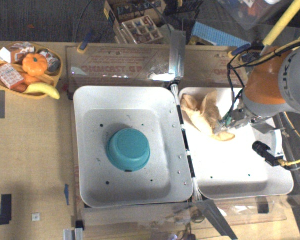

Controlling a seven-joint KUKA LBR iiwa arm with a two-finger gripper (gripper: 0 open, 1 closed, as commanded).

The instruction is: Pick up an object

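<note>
A teal bowl (129,149) lies upside down in the middle of the left bin (90,109). A crumpled tan cloth-like object (202,111) sits in the far left corner of the right bin (240,179). A small tan piece (224,135) lies just beside it. My gripper (227,124) reaches down from the grey arm with the orange band (267,84). It sits at the right edge of the tan object, right above the small tan piece. Its tip is too small and dark to read.
A basket of toy fruit (26,71) stands at the bench's far left. Boxes and a clear plastic sheet (125,64) lie behind the bins. A black cable fitting (265,151) hangs over the right bin's right side.
</note>
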